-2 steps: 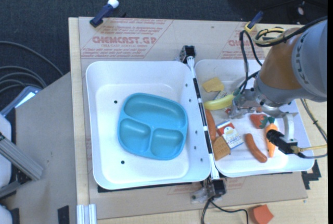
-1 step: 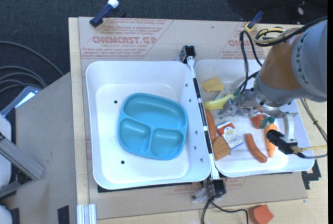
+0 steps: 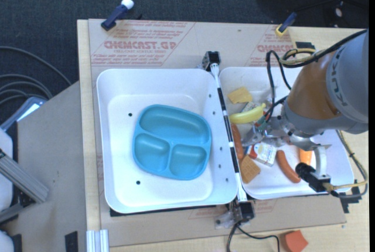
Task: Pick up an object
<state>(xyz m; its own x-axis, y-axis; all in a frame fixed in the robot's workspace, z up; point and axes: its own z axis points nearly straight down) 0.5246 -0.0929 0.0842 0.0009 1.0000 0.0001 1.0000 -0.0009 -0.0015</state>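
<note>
Arm low over the right bin's pile of toy food; nothing seen held.

The likeliest targets lie in the right bin (image 3: 253, 186): a yellow banana (image 3: 247, 114) lying crosswise near the divider, a tan cracker piece (image 3: 239, 95) just behind it, a long orange carrot (image 3: 237, 142) running along the divider wall, a brown bread slice (image 3: 249, 169) at the front, and a reddish sausage (image 3: 287, 166) slanting toward the front right. The gripper (image 3: 270, 132) sits among them, just right of the banana and behind a small white packet (image 3: 265, 153); the wrist hides its fingers, so open or closed cannot be told. The banana and packet look nearest to it. The left bin (image 3: 111, 128) holds a blue divided plate (image 3: 171, 142), its three compartments bare.
</note>
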